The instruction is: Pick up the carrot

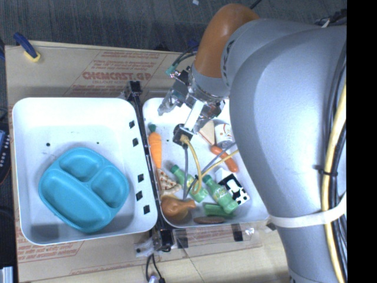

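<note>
One carrot [155,149] lies lengthwise along your right bin's [154,106] left wall, below-left of the jaws [184,115]; I cannot tell their spread.

- Bright, even overhead light; the white bins [23,158] look slightly washed out.
- Soft shadow lies beside the blue tray [82,187].
- The big grey arm [288,117] shows a soft sheen.
- Small items look slightly soft.

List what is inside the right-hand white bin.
The right bin holds the carrot by its left wall, green bottles, a brown chicken-leg toy, a smaller orange piece and a black-and-white block. The arm covers the bin's right side.
</note>
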You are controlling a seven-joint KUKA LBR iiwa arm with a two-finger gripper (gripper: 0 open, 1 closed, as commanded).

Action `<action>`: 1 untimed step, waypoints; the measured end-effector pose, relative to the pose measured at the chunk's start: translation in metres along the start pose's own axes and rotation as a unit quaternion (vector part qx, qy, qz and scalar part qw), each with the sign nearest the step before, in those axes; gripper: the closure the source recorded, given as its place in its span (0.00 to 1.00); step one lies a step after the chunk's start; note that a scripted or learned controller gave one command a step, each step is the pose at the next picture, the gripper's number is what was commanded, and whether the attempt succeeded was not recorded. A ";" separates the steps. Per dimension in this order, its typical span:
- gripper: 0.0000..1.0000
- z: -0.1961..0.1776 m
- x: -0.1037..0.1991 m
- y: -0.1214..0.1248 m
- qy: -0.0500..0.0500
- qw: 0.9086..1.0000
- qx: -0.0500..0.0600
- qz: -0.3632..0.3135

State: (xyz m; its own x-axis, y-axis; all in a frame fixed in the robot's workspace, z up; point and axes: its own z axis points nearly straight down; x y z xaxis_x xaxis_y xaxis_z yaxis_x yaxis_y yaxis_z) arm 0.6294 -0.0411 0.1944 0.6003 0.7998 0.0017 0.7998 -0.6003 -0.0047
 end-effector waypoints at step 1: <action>0.00 0.004 0.005 -0.029 -0.005 0.999 0.003 0.041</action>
State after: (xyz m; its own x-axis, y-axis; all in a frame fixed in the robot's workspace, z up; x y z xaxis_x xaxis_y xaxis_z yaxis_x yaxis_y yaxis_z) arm 0.6093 -0.0199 0.1907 0.6642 0.7475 -0.0085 0.7474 -0.6643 -0.0112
